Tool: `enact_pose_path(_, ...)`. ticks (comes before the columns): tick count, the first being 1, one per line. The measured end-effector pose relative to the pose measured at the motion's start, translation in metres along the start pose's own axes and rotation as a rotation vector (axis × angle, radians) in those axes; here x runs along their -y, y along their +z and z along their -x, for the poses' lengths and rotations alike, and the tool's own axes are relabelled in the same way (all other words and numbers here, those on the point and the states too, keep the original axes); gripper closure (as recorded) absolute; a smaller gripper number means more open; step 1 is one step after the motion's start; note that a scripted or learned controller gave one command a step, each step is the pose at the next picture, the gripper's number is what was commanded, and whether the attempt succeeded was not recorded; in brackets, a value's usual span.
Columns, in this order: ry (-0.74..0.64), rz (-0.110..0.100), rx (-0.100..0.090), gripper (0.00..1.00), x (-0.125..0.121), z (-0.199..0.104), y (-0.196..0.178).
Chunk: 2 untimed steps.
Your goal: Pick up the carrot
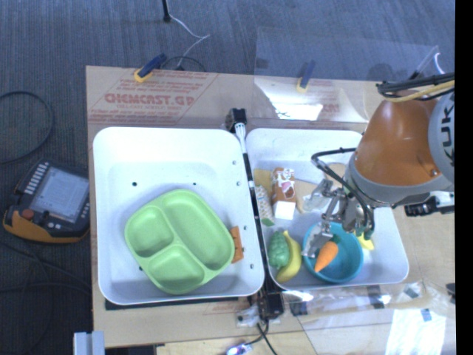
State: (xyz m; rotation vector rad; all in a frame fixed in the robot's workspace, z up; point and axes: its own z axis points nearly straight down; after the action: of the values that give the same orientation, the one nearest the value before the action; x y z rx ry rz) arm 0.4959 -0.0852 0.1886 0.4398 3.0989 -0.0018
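The table (148,98) is a brown board printed with red lettering, standing on dark blue carpet. Two shallow white bins sit on it side by side: the right bin (399,261) lies directly under the tool (336,224), and the left bin (111,168) sits well to the tool's far side. Two blue-and-yellow clamps (150,66) grip the table's back edge, beyond the tool.

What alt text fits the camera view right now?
The end effector hangs over the right bin, just above a carrot lying in a blue bowl. A green plate sits in the left bin.
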Motion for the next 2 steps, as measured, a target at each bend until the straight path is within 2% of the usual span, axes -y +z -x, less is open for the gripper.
enact_pose_path(1,-0.351,0.003,0.001,0.0,0.02,-0.003,0.097)
enact_pose_path(2,-0.285,0.001,0.0,0.0,0.038,0.067,0.063)
